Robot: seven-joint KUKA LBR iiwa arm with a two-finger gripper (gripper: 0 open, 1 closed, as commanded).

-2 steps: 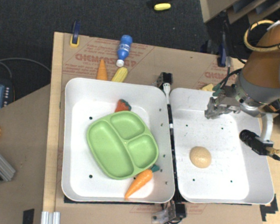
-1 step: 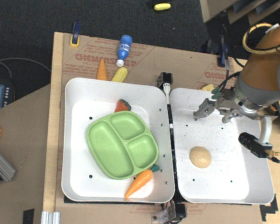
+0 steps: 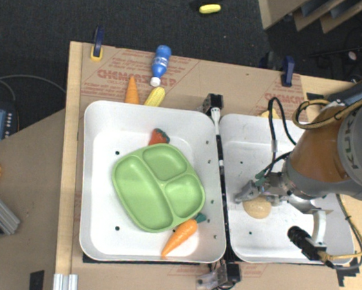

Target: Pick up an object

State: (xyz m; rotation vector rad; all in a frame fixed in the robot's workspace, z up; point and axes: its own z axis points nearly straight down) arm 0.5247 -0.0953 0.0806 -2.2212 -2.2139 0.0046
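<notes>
A pale tan rounded object [image 3: 257, 209] lies in the right bin [image 3: 341, 221], left of its middle. My gripper [image 3: 257, 191] hangs directly over it, right at its upper edge, with the grey and orange arm reaching in from the right. In the left bin [image 3: 95, 183] sits a green divided plate [image 3: 158, 187]. An orange carrot [image 3: 179, 236] rests against the plate's near right edge, and a small red and orange item [image 3: 159, 137] pokes out behind the plate's far edge.
On the cardboard behind the left bin lie a blue and white bottle [image 3: 159, 64], a small orange carrot [image 3: 132, 91] and a yellow piece [image 3: 154, 96]. A black fitting [image 3: 213, 103] sits at the far end of the gap between the bins.
</notes>
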